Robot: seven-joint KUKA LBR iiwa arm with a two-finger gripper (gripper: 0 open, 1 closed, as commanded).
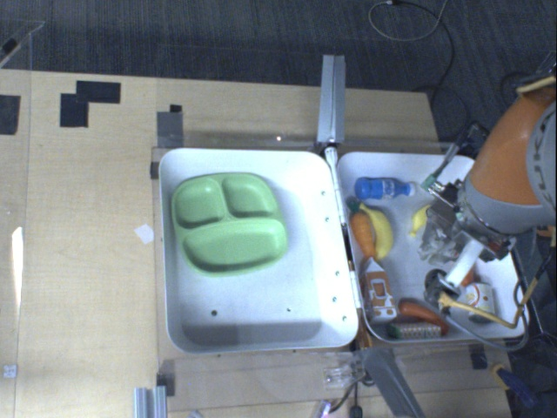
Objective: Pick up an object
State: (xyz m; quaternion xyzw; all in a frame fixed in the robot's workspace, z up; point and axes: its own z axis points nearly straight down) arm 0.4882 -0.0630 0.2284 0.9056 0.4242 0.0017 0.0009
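Hovering over right bin (513, 273); gripper (439, 238) state — cannot tell. Banana (380, 232) lies upper left there, beside carrot (362, 235). Probably soft, curved, light; I'd pinch mid-body across its width.

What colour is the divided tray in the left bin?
Light green; the tray shows plainly in the camera view.

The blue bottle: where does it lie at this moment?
The blue bottle lies on its side near the far edge of the right bin, just above the banana and the carrot.
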